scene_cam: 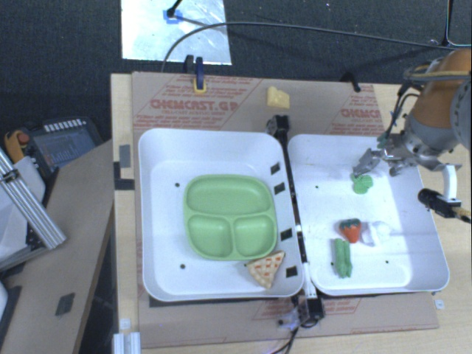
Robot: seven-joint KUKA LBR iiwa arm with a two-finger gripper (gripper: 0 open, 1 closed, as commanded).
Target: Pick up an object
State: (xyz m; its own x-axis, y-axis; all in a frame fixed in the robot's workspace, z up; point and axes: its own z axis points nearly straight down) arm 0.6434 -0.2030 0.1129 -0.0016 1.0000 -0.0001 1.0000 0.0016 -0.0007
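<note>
I have the pincer low over the right bin, just above a small green round piece near the bin's upper middle. I read this as the approach, not yet a grasp. Its fingers look spread, nothing between them. Next I need a short drop straight onto the piece, then a clean close. Nearer the front lie a red-and-green toy, a pale lump and a green stick — well apart, no obstruction. The left bin holds a green tray and a pizza slice.
</note>
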